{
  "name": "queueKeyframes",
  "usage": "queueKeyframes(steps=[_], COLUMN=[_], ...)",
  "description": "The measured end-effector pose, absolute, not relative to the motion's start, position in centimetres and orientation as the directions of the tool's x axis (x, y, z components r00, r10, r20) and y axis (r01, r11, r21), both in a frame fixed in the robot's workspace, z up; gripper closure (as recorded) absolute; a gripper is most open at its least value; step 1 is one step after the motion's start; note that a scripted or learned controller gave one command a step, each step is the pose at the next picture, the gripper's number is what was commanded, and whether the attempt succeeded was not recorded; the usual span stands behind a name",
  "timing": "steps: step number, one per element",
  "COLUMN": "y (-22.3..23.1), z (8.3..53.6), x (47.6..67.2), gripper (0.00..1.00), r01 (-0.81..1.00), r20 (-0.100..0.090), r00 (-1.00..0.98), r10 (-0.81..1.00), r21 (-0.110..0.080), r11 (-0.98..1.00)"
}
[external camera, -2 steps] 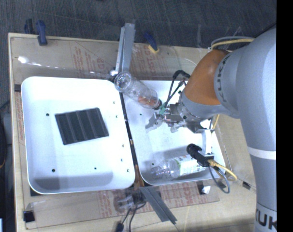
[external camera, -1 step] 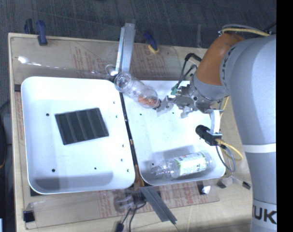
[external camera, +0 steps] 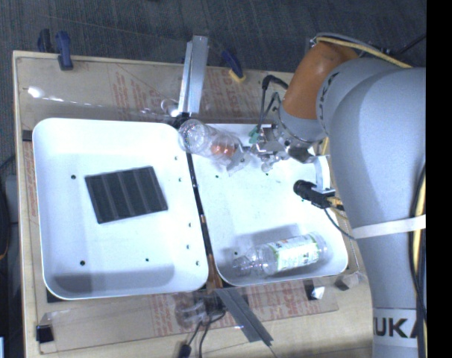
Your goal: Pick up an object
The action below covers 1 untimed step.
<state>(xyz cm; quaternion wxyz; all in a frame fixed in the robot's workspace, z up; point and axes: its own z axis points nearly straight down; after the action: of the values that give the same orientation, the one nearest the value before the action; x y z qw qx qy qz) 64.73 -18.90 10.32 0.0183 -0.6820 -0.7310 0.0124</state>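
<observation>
Tabletop (external camera: 99, 319): a wooden board carrying two shallow white bins side by side, so that things can be picked from one well and dropped in the other.
Near bottle (external camera: 280, 255): a clear plastic bottle with a pale label lies on its side against the near wall of the right bin (external camera: 248, 200), cap end toward the divider. It has settled where the floor curves up into the rim, as a round thing would. It is well apart from the arm, and I judge it is not the present target.
Left bin (external camera: 54, 170): it holds a dark ribbed flat pad (external camera: 127, 193), lying flat and slightly turned near the middle, apart from every wall.
Far object (external camera: 211, 142): a crumpled clear piece, perhaps a squashed bottle or wrapper, with an orange-red patch. It sits in the far corner of the right bin against the divider, and is the likely thing to pick.
Tool (external camera: 259, 149): low over the far end of the right bin, just beside the clear piece on its right. Clutter and glare hide whether it is open, closed or gripping.
Arm (external camera: 375, 148): reaches in from the right, orange band above the wrist, bent down steeply to suit a corner pick.
Risk: the corner walls leave little room, and the thin plastic may slip.
</observation>
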Motion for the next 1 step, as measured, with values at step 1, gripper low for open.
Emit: queueKeyframes(steps=[1], y=[-14.54], z=[8.62], x=[65.04], gripper=[0.00], r01=[0.972], r20=[0.011], r00=[-0.232], r10=[0.973], r21=[-0.025], r11=[0.232])
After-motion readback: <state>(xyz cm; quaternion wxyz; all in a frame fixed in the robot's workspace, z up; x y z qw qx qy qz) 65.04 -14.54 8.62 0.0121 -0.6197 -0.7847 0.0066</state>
